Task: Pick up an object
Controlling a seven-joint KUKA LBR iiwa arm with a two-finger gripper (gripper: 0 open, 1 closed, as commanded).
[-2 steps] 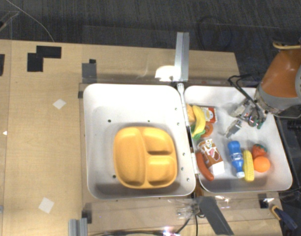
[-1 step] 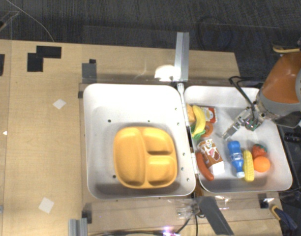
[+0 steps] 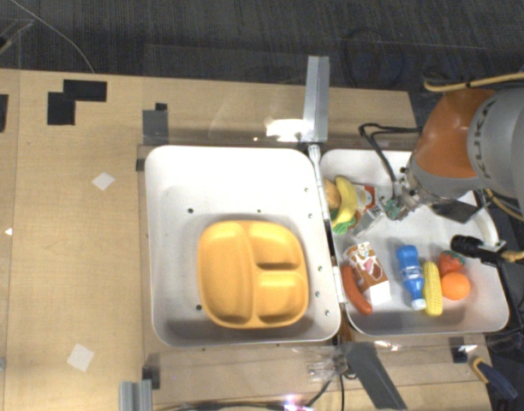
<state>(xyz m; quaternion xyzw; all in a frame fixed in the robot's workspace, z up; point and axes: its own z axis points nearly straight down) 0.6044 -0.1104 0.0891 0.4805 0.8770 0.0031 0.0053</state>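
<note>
Hovering end effector [image 3: 397, 205], banana [image 3: 347, 200] beside

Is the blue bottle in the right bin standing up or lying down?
Lying down. The blue bottle shows its whole side on the right bin's floor, with the corn cob along it.

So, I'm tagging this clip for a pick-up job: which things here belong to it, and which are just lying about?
Part of the job:
- gripper, over the right bin
- candidates in that bin: banana, blue bottle, corn cob, orange, carton

Lying about:
- left bin
- yellow divided tray in it
</note>
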